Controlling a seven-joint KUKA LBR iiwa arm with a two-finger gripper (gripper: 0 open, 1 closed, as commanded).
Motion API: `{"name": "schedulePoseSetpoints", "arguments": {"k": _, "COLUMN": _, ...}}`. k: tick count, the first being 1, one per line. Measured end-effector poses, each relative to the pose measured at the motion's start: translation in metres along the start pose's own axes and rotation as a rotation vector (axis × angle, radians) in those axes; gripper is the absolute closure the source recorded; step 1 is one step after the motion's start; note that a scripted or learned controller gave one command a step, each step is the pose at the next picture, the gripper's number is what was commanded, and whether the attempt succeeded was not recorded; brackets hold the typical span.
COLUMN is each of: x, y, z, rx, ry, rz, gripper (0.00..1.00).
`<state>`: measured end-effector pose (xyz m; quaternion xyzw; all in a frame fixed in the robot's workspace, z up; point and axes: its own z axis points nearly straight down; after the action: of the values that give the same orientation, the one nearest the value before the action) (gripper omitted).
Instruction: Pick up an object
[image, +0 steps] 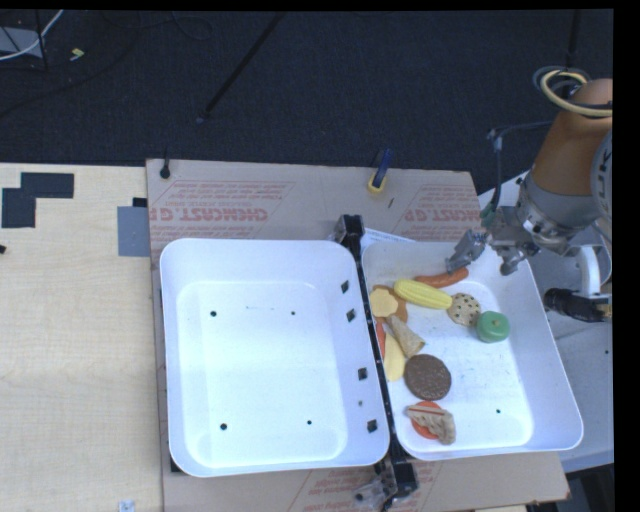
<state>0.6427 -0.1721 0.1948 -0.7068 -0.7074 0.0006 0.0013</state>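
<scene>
White plastic bin (520, 420) on my right holds toy food; my tool (492, 250), fingers spread and holding nothing, hovers over its far edge. I'd descend squarely onto the nearby yellow toy corn cob (422, 294).

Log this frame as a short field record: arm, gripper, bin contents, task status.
arm: grey KUKA arm with orange band, at right
gripper: two-finger gripper above right white bin's far rim, fingers spread, holding nothing
right bin contents: yellow toy corn cob, green round toy, brown round cookie, other toy food
left white bin: bare floor
status: no pick yet
</scene>
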Motion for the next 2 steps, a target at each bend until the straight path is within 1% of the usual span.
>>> {"name": "schedulePoseSetpoints", "arguments": {"k": 1, "x": 0.01, "y": -0.022, "z": 0.111, "rx": -0.002, "ry": -0.003, "rz": -0.002, "gripper": 0.0}}
{"name": "schedulePoseSetpoints", "arguments": {"k": 2, "x": 0.083, "y": 0.004, "z": 0.103, "rx": -0.009, "ry": -0.013, "rz": -0.002, "gripper": 0.0}}
